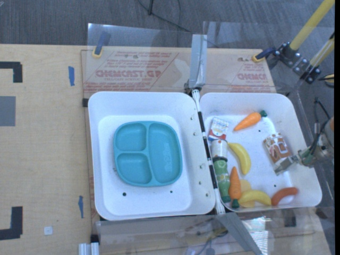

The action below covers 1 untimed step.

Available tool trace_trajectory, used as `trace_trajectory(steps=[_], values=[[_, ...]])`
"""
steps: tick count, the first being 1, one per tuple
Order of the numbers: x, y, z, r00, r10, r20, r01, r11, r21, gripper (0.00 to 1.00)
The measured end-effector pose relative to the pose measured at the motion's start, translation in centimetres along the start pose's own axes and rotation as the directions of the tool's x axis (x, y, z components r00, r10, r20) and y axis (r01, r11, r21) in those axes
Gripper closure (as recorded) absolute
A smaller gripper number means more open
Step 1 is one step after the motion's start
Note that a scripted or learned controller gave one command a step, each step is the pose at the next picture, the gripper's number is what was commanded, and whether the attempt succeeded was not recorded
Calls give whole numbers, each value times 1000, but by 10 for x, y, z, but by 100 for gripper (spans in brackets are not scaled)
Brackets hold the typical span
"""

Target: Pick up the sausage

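Observation:
The sausage (284, 195), a short orange-red curved piece, lies in the right bin (303, 124) near its front right corner. My gripper (300, 159) comes in over the bin's right rim, above and slightly right of the sausage, close beside a brown-and-white packet (276, 149). There is a gap of bin floor between the gripper and the sausage.
The right bin also holds a carrot (248, 121), a banana (240, 156), a second banana (254, 197), a small carrot (234, 182), a bottle (219, 163) and a white packet (218, 127). A blue divided plate (148, 153) sits in the left bin (101, 116).

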<state>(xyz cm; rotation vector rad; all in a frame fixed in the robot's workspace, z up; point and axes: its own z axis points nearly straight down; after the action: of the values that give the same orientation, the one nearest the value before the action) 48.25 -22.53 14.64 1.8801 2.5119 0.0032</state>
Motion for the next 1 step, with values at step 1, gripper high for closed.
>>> trace_trajectory(steps=[1], values=[[69,19,58,995,105,3,-105,995,-3,0]])
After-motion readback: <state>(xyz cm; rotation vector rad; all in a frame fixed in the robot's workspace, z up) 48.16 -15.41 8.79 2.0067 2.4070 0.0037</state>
